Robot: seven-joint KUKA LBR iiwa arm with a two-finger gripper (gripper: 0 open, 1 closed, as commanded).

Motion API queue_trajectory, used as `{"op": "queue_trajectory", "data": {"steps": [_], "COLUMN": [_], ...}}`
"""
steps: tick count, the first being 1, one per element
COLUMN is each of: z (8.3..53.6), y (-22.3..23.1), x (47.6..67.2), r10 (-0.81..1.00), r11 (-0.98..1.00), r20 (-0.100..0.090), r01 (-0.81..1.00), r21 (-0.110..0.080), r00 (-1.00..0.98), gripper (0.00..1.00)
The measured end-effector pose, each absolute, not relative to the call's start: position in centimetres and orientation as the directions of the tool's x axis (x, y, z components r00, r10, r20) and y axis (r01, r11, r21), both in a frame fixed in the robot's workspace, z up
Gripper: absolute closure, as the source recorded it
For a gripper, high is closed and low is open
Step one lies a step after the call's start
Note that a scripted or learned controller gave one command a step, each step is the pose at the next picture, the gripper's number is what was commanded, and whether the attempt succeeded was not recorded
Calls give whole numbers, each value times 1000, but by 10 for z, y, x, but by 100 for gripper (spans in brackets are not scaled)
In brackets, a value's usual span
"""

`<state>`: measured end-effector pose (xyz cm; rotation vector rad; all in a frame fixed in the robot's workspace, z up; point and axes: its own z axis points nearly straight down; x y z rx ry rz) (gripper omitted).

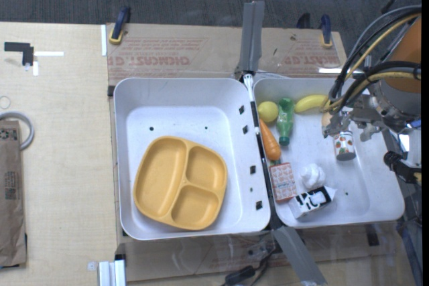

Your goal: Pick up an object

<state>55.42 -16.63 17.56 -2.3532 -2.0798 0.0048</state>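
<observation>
The tool (343,122) hangs over the right bin (375,207), near its right side, at the end of the grey arm with its orange band (410,57) and a bundle of black and yellow cables. How far it is open I cannot tell, since the wrist and cables cover its tip from above. Directly below it a small jar (344,146) with a red-and-white label is in view; whether the tool touches or grips it is unclear.

The other things in the right bin lie toward its left wall. A yellow lemon (268,110) sits at the upper left, a green bottle (285,121) just beside it, and a banana (311,103) near the far wall. An orange carrot (269,140) lies along the divider, below the lemon. Lower down a small red patterned box (283,182) lies flat, with a crumpled white object (311,175) and a black-and-white carton (315,200) near it.

The left bin (134,110) holds a yellow divided plate (181,182) with three compartments. Both bins rest on cardboard (174,53) on the bench (60,117).
</observation>
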Motion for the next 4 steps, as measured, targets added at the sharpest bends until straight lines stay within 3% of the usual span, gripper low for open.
{"op": "queue_trajectory", "data": {"steps": [1, 2, 3, 4], "z": [154, 91, 100, 168], "y": [-193, -205, -208, -92], "x": [548, 561, 560, 589], "r10": [968, 981, 980, 909], "r11": [-249, -196, -200, -416], "r20": [-1, 7, 1, -2], "r01": [968, 981, 980, 909], "r21": [-4, -4, -2, -3], "r00": [249, 196, 200, 416], "gripper": [0, 0, 100, 100]}}
